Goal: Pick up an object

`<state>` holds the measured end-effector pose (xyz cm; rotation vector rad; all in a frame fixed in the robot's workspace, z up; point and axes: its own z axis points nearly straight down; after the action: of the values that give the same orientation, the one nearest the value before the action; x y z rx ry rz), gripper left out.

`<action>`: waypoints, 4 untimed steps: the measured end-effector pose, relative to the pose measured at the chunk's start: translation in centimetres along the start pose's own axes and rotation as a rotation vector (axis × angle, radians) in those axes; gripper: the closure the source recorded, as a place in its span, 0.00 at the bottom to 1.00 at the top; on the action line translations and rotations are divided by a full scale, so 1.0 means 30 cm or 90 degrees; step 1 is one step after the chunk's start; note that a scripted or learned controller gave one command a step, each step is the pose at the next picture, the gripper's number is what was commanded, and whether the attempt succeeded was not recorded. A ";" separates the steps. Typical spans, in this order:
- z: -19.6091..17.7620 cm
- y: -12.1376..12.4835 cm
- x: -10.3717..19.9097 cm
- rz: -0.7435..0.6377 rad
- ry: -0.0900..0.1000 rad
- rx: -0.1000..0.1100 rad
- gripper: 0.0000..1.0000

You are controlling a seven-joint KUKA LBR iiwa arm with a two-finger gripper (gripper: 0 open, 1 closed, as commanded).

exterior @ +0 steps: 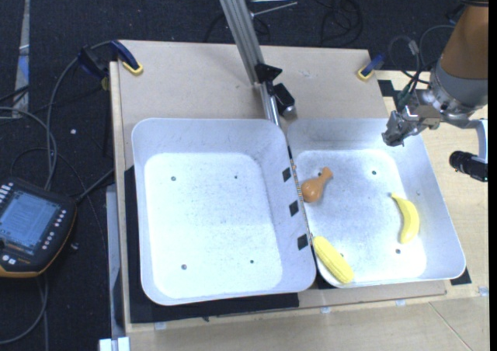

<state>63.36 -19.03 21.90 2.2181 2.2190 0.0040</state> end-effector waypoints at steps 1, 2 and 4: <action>-0.028 -0.028 0.189 -0.003 0.001 0.002 1.00; -0.050 -0.036 0.396 -0.003 0.002 0.003 1.00; -0.064 -0.049 0.756 -0.003 0.002 0.003 1.00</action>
<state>61.87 3.64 23.77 2.2161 2.2278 0.0018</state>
